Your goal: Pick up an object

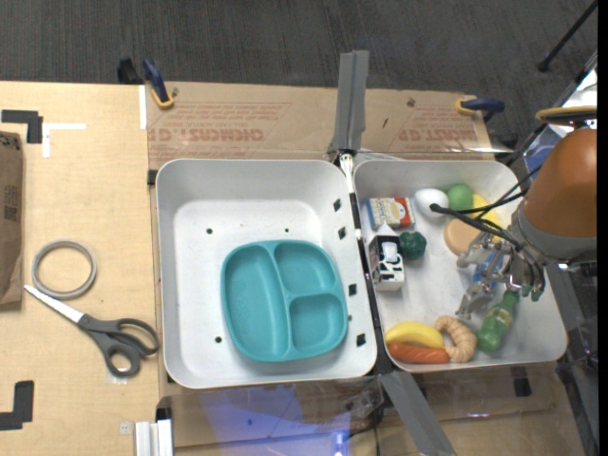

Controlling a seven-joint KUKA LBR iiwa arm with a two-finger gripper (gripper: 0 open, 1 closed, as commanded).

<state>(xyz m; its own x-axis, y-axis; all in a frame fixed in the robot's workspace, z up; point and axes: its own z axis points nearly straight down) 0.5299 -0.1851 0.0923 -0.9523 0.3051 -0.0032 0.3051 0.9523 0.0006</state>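
My claw hangs low in the right bin, near its right wall; I cannot tell its state. A green bottle lies just beside it, toward the front right corner. A banana and a red pepper lie along the front wall. The left bin carries a teal divided tray.

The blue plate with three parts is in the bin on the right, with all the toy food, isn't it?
Not quite. In the camera view, the blue plate with three parts lies in the left bin, by itself. The toy food, like the banana, is in the right bin, where the gripper is too.
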